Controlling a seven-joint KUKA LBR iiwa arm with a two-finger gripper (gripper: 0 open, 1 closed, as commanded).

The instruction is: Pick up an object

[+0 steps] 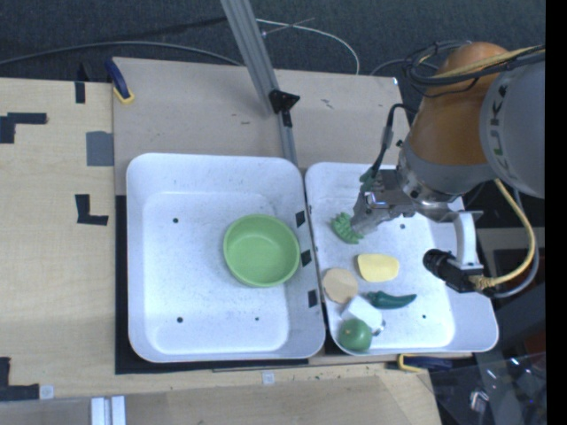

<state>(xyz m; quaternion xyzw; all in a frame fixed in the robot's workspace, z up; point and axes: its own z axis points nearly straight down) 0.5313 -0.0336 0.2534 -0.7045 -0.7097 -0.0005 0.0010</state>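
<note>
The right bin (443, 330) holds a small green leafy toy (344, 228), a yellow piece (377, 266), a tan round piece (340, 284), a dark green pepper (391, 300), a white block (363, 312) and a green ball (355, 334). My gripper (362, 222) hangs over the upper left part of this bin. Its tips are right at the green leafy toy, touching or just above it. A light green bowl (260, 251) sits in the left bin (168, 237).
A grey pole (252, 38) slants down to the bench behind the bins. The arm's orange band (461, 104) and wrist cover the right bin's upper right part. A black cable fitting (447, 270) hangs over the bin's right side.
</note>
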